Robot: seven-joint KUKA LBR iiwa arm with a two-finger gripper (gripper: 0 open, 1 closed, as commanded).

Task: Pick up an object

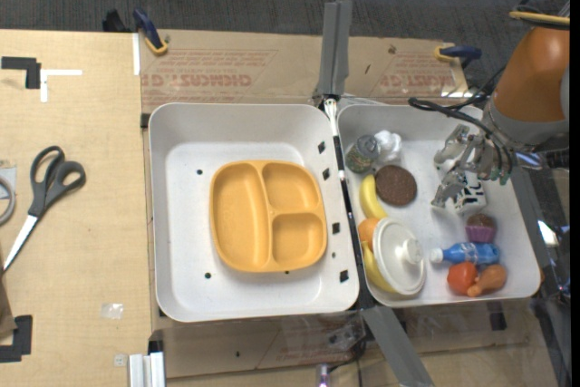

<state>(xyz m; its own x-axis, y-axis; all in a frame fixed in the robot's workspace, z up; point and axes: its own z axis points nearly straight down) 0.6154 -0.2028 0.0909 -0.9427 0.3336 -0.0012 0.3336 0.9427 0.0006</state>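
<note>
Glossy yellow three-compartment tray (269, 216), round-cornered, in smooth white bin (172, 195).

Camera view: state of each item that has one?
Yellow divided plate: upright in the left bin, nothing on it.
Scissors: closed, flat on the bench.
Tool: low over the right bin, beside the black-and-white item.
White lid: knob up, on the bananas.
Blue bottle: on its side.

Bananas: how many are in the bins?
2, both in the right bin: one banana left of the brown disc, another partly hidden under the white lid. More may be covered.
</note>
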